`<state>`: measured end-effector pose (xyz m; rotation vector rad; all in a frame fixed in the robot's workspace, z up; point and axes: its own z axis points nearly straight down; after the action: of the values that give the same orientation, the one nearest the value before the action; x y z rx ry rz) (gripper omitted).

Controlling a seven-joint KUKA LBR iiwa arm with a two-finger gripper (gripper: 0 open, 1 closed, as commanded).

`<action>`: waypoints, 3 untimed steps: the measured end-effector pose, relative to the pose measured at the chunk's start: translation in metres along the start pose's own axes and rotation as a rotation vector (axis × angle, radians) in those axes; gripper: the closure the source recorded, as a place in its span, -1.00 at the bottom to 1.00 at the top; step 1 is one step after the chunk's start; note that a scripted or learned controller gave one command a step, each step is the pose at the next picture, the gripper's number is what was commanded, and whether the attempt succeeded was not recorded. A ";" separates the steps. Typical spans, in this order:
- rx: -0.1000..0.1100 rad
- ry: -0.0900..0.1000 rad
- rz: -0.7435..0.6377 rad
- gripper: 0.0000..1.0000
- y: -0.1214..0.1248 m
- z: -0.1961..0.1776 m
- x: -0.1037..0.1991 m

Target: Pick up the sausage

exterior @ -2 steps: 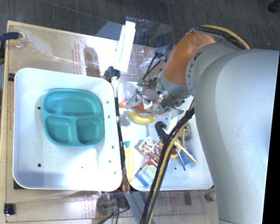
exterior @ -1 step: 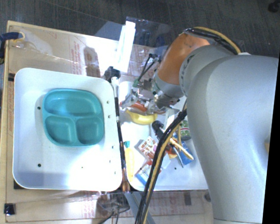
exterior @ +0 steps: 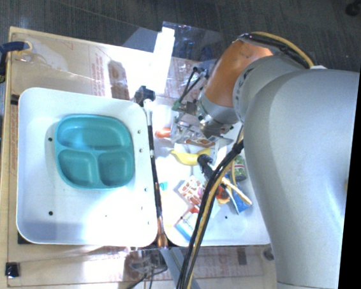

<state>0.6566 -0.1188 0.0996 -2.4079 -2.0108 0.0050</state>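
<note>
My gripper (exterior: 191, 131) reaches down into the far part of the right bin (exterior: 248, 228), under the orange wrist band. A small brownish piece (exterior: 201, 140) lies right at the gripper's tip; it may be the sausage, but it is too small and cluttered to be sure. The arm's body covers much of this bin.
A yellow banana (exterior: 189, 156) lies just in front of the gripper, and a small orange item (exterior: 163, 132) sits to its left. A colourful packet (exterior: 191, 190) and other small toys lie nearer. The left bin (exterior: 25, 214) holds a teal divided plate (exterior: 96, 151). Black cables (exterior: 205, 194) hang across the right bin.
</note>
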 end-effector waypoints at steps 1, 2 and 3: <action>0.002 0.001 -0.003 1.00 0.000 -0.009 0.001; -0.001 0.001 0.313 1.00 -0.016 0.008 -0.065; 0.002 -0.001 0.297 1.00 -0.060 0.010 0.002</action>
<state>0.5975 -0.1063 0.0901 -2.6791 -1.6322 0.0093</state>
